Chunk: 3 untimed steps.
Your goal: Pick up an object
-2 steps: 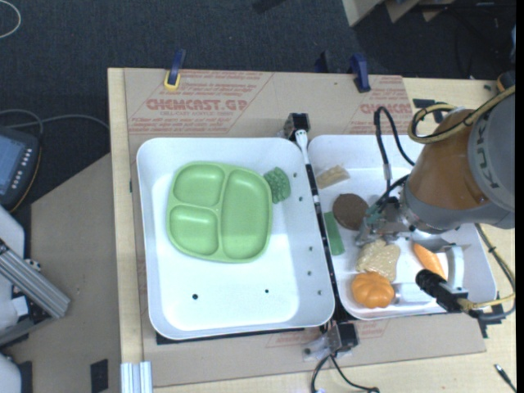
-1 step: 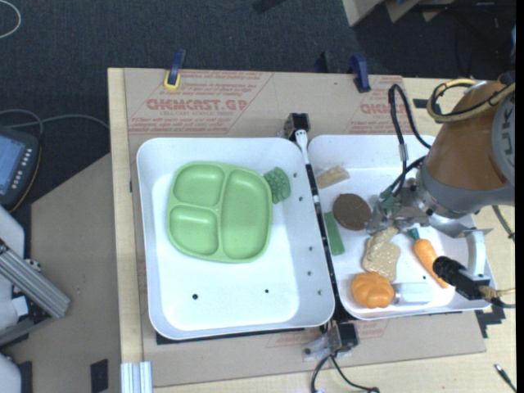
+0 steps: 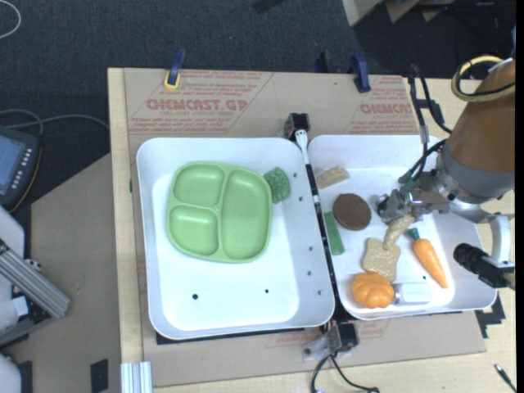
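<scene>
In the right bin [image 3: 467,301], near its front edge, sits an orange pumpkin [image 3: 372,290]. Just behind it lies a tan cracker [image 3: 381,258], with a carrot [image 3: 431,262] beside it toward the bin's right edge. A green stick [image 3: 333,232] lies along the left wall, and a brown disc [image 3: 353,211] sits mid-bin behind the cracker. A beige wedge [image 3: 332,176] rests near the back-left corner.

The gripper [image 3: 399,219] is low over the middle of this bin, just above the cracker's back edge and between the disc and the carrot. A pale, slim piece seems to hang at its tip, but it is too small to say whether that is a finger or an object, so I cannot tell whether the gripper is open or closed, or holding anything.

In the left bin [image 3: 164,285], a green tray [image 3: 219,211] lies toward the back, with a broccoli [image 3: 278,184] touching its back-right corner.

To grasp well, I judge the arm should centre on one piece, likely the cracker, clear of the carrot and disc, and close before lifting straight up.
</scene>
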Each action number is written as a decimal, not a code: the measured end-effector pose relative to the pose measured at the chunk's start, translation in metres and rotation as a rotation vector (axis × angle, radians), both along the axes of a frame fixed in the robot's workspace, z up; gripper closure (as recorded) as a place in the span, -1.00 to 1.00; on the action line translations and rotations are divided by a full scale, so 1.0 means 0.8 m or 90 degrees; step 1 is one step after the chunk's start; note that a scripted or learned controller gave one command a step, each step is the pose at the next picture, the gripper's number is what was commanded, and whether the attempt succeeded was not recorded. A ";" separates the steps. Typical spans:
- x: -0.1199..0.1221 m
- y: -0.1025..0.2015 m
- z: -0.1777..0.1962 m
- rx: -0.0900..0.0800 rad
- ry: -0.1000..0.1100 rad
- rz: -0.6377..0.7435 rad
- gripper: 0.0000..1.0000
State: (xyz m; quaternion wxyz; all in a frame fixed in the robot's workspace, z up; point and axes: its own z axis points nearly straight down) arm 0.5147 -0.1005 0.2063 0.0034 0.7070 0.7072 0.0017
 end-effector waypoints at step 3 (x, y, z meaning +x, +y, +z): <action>0.048 0.120 0.012 0.001 0.003 0.003 1.00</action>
